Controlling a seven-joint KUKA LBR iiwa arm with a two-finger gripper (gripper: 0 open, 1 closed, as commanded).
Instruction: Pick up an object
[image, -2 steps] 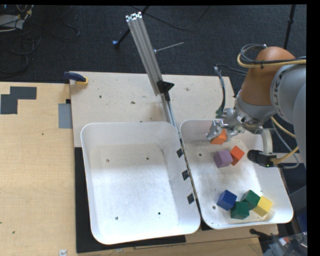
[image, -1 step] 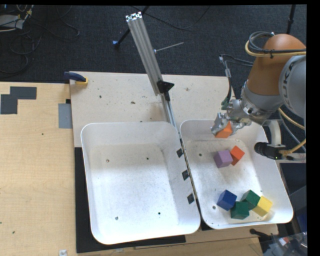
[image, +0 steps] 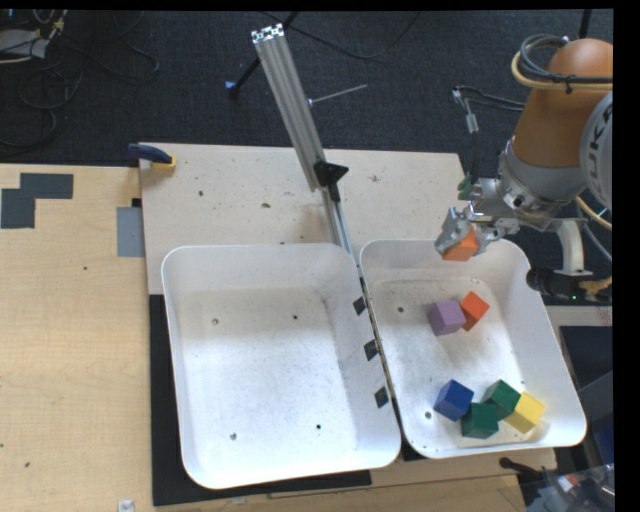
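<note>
Two shallow white plastic bins sit side by side on the bench, the left bin (image: 190, 300) and the right bin (image: 560, 370) touching along a shared inner edge, with a slanted grey metal rail (image: 295, 110) rising behind that junction. In the right bin, a purple cube (image: 446, 317) and an orange cube (image: 474, 308) lie touching near the middle, while a blue cube (image: 453, 398), two green cubes (image: 482, 420) (image: 503, 396) and a yellow cube (image: 527, 411) cluster at the near end. The two-finger gripper (image: 462, 238) hangs over the right bin's far rim with a small orange block (image: 460, 247) between its fingers, behind and well apart from the other cubes.
</note>
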